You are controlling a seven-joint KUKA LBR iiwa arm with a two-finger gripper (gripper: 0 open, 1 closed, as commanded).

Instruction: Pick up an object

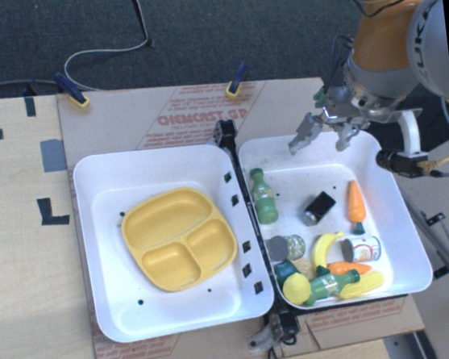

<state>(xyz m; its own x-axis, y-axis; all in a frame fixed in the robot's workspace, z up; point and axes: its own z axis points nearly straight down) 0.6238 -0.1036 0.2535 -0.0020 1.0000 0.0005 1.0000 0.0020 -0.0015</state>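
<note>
**Arm parked over the back of the right bin, nothing in its grip**

Going left to right: the left bin [101, 230] has just one thing in it, a yellow divided plate [180, 237] with three compartments, sitting a bit rotated near the middle.

Right next door, the right bin [404, 217] is where all the clutter lives. Along its left wall there's a green bottle [263, 197] lying lengthwise. Further in, a small black block [319, 207] sits by itself near the middle, and an orange carrot [355, 201] lies close to the right wall. The front of the bin is a pile-up: a grey-and-green can [286, 248], a banana [325, 248], a white can with a red label [364, 248], a lemon [296, 289] in the front corner, a teal thing just above the lemon that I can't make out, and a yellow corn cob [367, 282] with a small orange piece just above it.

The gripper [324, 131] hangs over the back edge of the right bin, fingers spread apart with nothing between them. It's well apart from the pile at the front, closest to the black block and carrot but not touching either.
</note>
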